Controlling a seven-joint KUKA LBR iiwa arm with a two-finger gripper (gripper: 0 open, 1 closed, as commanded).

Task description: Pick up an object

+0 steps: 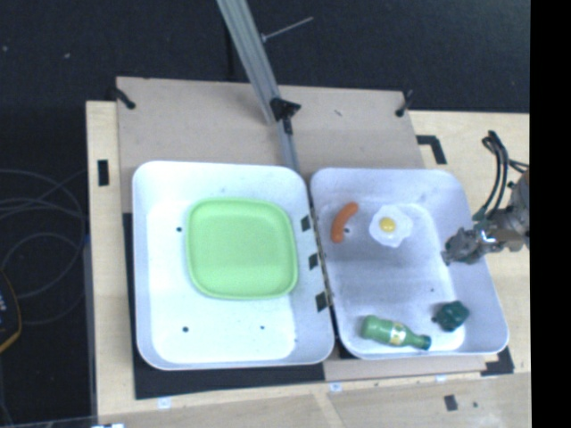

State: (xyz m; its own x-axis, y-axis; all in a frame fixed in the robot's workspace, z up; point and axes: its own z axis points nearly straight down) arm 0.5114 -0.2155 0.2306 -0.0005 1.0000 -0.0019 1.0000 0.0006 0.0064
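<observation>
The wooden surface (pixel 375 123) is carrying two shallow white bins side by side. The left bin (pixel 161 266) is holding a large light-green square plate (pixel 241 248) lying flat near its middle. The right bin (pixel 419 275) is holding the smaller candidates for a pick.

The claw (pixel 466 246) is hanging at the right rim of the right bin, about halfway along that side, and every object is lying to its left in the camera view or below it. It is too small and blurred to say whether it is wide or narrow, and nothing is showing in it.

Among the pieces, the green bottle (pixel 393 333) is lying on its side along the near wall, its long axis running nearly left to right with the neck pointing right. The fried egg (pixel 390 226) is sitting flat near the far side, and just beside it to the left the sausage (pixel 343 222) is lying with its long axis running almost near to far, tilted slightly. The small dark-green object (pixel 451 315) is resting in the near right corner; it is probably the closest target, almost directly below the claw in the view.

No brand, label or writing is readable on anything.
</observation>
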